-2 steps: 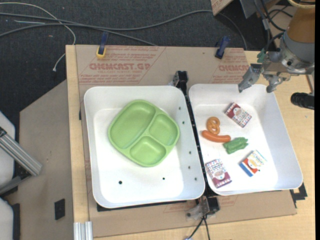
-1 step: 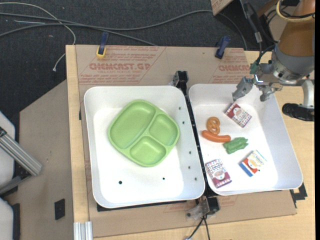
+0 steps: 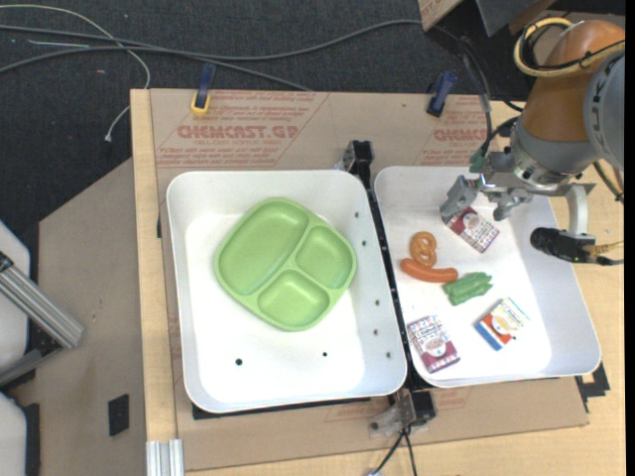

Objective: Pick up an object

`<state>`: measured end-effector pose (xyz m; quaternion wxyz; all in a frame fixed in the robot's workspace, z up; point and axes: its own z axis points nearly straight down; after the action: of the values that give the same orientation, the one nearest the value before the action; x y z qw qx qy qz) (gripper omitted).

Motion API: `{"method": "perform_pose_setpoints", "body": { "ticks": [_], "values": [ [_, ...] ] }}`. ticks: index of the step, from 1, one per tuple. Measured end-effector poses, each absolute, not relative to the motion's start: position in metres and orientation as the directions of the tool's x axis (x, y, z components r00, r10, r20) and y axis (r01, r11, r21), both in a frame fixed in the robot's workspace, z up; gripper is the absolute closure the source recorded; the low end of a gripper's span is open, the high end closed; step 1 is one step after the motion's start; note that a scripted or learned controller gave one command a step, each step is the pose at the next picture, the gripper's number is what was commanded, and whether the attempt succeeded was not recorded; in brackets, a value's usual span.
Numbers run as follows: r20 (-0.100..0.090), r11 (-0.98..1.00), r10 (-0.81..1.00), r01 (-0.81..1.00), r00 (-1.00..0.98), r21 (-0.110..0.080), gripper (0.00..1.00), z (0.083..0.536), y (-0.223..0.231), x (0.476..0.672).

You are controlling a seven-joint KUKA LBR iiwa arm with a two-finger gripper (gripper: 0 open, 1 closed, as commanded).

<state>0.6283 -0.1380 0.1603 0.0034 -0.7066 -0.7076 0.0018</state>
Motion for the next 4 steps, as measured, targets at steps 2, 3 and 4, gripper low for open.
{"method": "perform_pose_setpoints", "body": {
  "ticks": [2, 3, 4],
  "values": [
    [0.001, 0.000, 1.000, 1.000, 0.000, 0.001, 1.00, 0.132, -0.138, 0.630],
    [-0.001, 0.000, 1.000, 1.000, 0.000, 0.005, 1.00, 0.180, -0.146, 0.629],
    [-0.001, 0.002, 1.000, 1.000, -0.002, 0.007, 1.00, 0.225, -0.142, 0.630]
  ]
}}
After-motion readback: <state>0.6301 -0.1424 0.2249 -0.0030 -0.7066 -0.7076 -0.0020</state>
